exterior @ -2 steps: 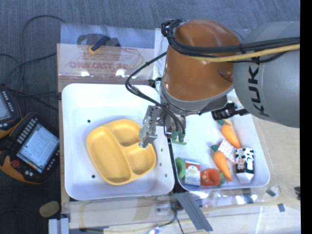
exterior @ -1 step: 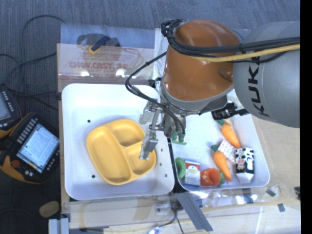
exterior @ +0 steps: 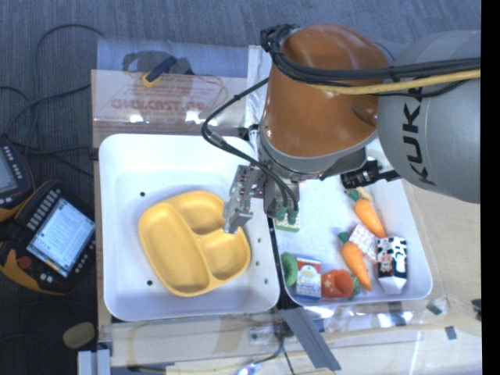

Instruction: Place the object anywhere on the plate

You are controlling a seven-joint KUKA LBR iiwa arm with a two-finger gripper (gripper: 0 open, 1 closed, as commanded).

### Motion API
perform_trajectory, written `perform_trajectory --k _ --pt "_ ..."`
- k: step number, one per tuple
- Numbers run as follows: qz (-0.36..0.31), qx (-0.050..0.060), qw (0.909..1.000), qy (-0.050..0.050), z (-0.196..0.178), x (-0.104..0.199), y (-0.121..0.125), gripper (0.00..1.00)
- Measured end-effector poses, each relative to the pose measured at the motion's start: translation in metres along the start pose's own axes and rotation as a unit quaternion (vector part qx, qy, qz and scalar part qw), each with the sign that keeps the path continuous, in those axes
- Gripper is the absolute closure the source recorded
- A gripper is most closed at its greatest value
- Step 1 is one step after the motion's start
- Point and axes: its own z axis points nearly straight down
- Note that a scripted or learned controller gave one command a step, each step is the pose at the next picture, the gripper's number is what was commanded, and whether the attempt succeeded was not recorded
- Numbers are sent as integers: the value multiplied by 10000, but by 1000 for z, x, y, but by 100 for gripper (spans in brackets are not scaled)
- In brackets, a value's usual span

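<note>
From my screen I saw the gripper hanging over the wall shared by the two bins, with its fingers spread apart and nothing between them. The left-hand finger reached down to the yellow plate, its tip over the plate's upper right corner; the other finger sat just right of the plate, above the divider, with a small green-and-white bit showing at its tip that I could not identify.

The plate itself lay in the left bin, a three-compartment dish resting tilted toward the bin's lower right, and I saw nothing lying in its compartments.

All the loose objects were to the right of the plate, in the right bin. Nearest the plate were a green item, a small printed packet and a red tomato-like piece, bunched together. Farther from the plate lay two toy carrots, one above the other, and a black-and-white cow-print carton touching the lower carrot's side.

The orange band of the arm loomed above the plate's upper right, hiding the back of the right bin.
</note>
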Motion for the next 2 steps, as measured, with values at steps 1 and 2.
perform_trajectory --k 1,2 --pt "-2030 2 9792 2 -6 9 22 100" --pt "-3578 -1 9338 6 20 -2 54 100"
